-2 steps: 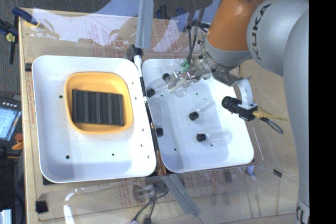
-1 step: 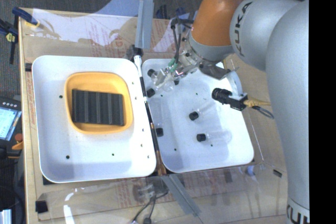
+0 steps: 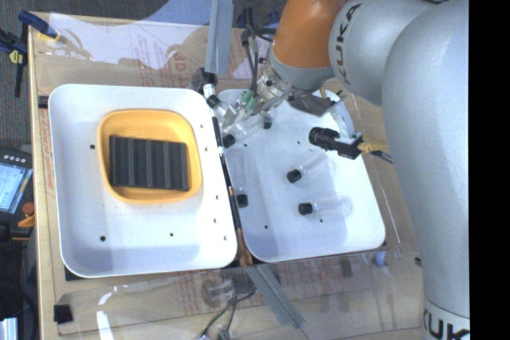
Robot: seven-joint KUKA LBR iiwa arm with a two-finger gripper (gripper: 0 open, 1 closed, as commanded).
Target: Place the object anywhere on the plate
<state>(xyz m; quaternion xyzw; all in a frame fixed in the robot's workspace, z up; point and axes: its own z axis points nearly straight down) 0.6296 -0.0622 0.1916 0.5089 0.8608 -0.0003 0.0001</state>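
Nearest you, the right bin (image 3: 362, 231) holds two clear vials (image 3: 323, 208); the yellow plate (image 3: 150, 127) sits in the left bin (image 3: 80, 235); the jaws' (image 3: 239, 109) state you cannot tell.

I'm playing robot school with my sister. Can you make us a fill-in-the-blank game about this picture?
1. The yellow plate sits in the ____ bin.
2. The dark ridged block lies on the ____.
3. The clear vials with black caps lie in the ____ bin.
4. The gripper hangs over the ____ bin.

Missing words: left; plate; right; right
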